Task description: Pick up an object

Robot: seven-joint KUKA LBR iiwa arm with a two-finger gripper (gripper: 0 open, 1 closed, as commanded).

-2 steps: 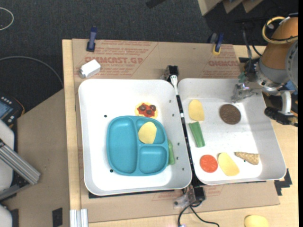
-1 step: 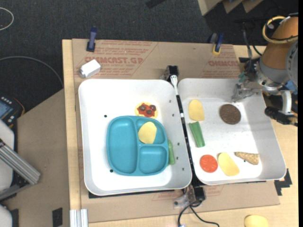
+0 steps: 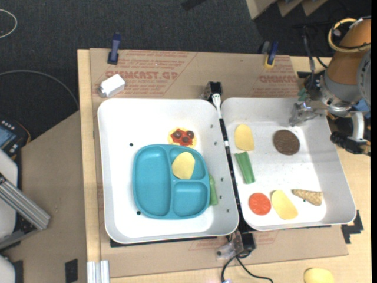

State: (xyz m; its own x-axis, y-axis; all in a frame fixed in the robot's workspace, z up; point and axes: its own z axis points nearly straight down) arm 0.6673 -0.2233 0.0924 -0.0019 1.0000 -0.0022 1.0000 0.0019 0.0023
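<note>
In the camera view, the pincer (image 3: 299,112) is hanging over the far edge of the right white bin (image 3: 336,175); whether its fingers are apart or together I cannot tell. Nothing is showing between them. The flat round brown disc (image 3: 286,141) is lying just in front of the pincer, the nearest candidate. Further toward the pincer's left are sitting the pale yellow rounded piece (image 3: 244,137) and the green stick (image 3: 244,165). A good try, I judge, is centring over the disc, descending straight, then closing across its edges.
</note>
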